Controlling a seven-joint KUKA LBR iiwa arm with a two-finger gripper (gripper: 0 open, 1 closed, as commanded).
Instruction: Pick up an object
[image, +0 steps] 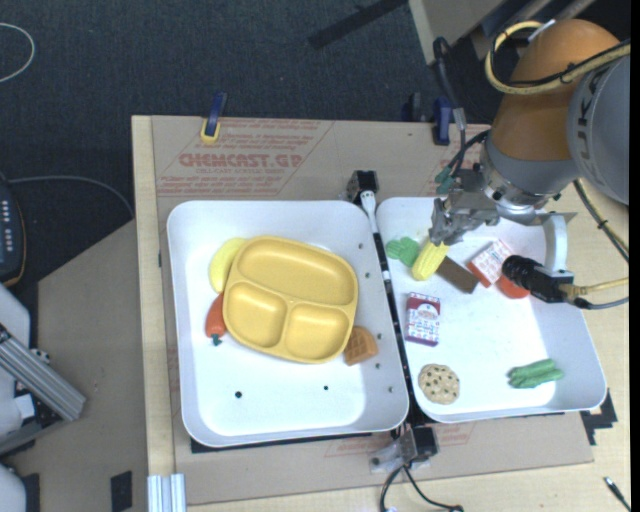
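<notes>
The gripper (443, 228) hangs over the yellow corn cob (429, 260) near the right bin's (570, 400) far left corner — whether it is spread I cannot tell. The cob looks light, stiff and slick — best pinched across its middle.

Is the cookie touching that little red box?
Apart. The camera view shows bare white bin floor between the cookie and the red box.
</notes>
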